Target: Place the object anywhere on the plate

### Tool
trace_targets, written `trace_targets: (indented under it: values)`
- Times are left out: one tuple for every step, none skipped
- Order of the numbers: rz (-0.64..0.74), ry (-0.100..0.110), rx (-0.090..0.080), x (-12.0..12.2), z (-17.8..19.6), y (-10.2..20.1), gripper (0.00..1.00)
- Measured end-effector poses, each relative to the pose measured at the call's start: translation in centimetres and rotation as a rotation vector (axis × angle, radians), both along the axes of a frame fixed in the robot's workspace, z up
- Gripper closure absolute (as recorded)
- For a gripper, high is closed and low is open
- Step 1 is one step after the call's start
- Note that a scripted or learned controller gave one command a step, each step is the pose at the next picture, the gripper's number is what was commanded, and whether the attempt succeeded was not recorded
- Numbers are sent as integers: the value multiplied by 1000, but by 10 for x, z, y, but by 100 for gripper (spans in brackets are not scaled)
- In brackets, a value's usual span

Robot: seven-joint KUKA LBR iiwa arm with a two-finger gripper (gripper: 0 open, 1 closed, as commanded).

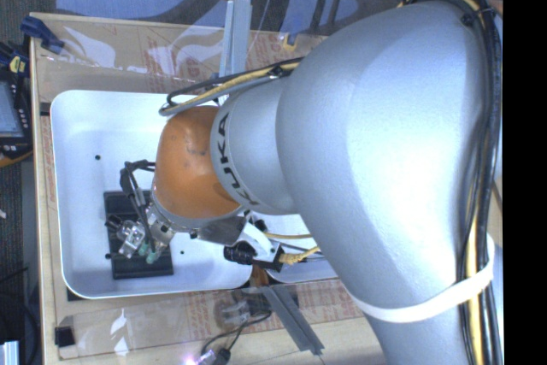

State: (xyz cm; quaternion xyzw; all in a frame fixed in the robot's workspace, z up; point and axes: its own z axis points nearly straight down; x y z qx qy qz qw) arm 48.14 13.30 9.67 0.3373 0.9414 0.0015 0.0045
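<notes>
Near the white bin's [68, 184] lower-left corner lies a black rectangular plate [120, 214]. Gripper [137, 240] sits low over the plate's lower half, something small and green at its tip; grip state cannot be told.

The bench is seen from a single fixed camera set above it, looking down at a slant. The view is crowded by the grey arm [376, 158], entering from three o'clock, very near the lens. A white bin [77, 150] is seen toward nine o'clock.
</notes>
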Motion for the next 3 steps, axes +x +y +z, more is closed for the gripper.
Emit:
trace_targets:
  values:
    - [197, 8, -2, -4, 96, -135, 100]
    - [122, 11, -1, -5, 127, -52, 100]
    - [-87, 16, -2, -7, 24, 1, 100]
